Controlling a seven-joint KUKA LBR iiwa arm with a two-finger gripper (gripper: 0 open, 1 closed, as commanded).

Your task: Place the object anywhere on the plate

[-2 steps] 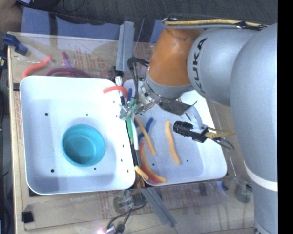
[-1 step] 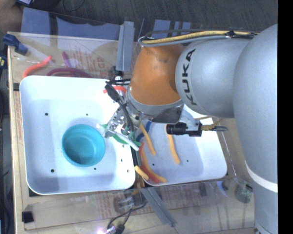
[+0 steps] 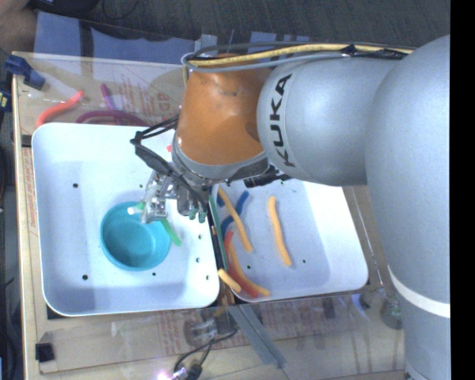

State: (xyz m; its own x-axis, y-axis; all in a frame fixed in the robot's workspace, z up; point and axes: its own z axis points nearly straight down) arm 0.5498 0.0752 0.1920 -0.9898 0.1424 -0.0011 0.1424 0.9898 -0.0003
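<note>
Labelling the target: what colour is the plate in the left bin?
Turquoise blue plate, clearest in the camera view.

Big chunky arm [image 3: 364, 109], smooth light grey shell with rounded, almost bulbous segments. "KUKA" is printed in black capitals on the grey section next to the wrist. Right after that there's a wide orange band [image 3: 218, 121], glossy, with a thin metal ring at its lower edge. A yellow cable [image 3: 285, 51] runs along the top of the arm alongside some black ones. Thin black wires loop off the wrist. The gripper [image 3: 168, 204] looks like bare silvery metal, though it's blurry.
</note>
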